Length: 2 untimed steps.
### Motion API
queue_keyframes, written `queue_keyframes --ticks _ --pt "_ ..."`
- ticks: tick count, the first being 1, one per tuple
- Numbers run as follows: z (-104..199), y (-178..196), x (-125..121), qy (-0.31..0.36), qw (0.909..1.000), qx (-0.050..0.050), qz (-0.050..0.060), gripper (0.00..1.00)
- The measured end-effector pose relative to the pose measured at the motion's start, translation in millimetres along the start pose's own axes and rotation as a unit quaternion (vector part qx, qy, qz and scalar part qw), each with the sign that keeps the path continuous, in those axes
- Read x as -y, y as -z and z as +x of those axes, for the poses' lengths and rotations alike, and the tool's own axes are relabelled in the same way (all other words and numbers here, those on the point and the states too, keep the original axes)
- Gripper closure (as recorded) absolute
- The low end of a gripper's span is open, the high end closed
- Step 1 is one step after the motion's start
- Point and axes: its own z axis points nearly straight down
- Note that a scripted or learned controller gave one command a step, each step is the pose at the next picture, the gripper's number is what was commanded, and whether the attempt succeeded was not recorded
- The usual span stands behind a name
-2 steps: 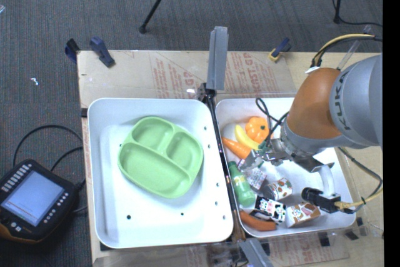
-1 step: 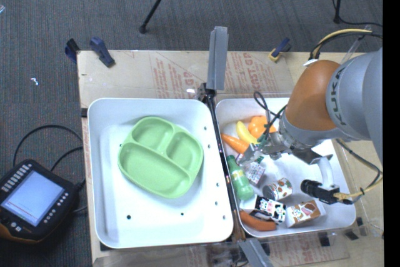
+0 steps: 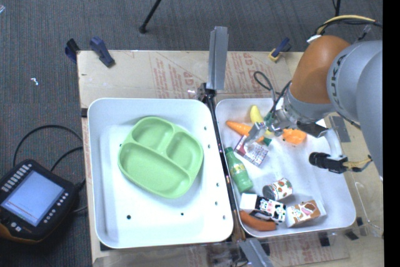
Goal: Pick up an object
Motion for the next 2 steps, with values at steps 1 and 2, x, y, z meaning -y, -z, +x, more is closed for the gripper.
queue_keyframes --ticks 1,2 --pt "19.1 -1.0 -21.2 0.052 0.9986 0.000 0.006 0.00" --pt "19.8 9.9 -22.7 0.052 0.9986 0.000 0.004 1.00"
